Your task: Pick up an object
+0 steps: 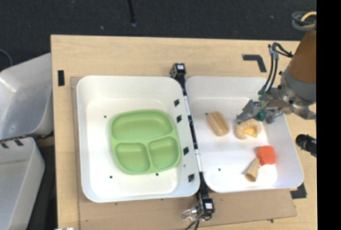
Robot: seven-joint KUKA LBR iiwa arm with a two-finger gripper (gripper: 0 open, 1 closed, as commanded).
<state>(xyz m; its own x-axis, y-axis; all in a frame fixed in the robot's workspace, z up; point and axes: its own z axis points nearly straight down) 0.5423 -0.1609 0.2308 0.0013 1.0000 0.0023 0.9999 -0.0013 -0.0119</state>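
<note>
Gripper [250, 116] low over the right bin [224, 173], at the yellow lump [248, 129].
You can't tell how wide it is, or whether it holds anything.

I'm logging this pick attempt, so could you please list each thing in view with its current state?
gripper: low over the right bin, at the yellow piece.
yellow piece: in the right bin, under the gripper.
tan roll: lying in the right bin, untouched.
orange block: resting in the right bin.
cone: lying on its side.
green tray: flat in the left bin.
</note>
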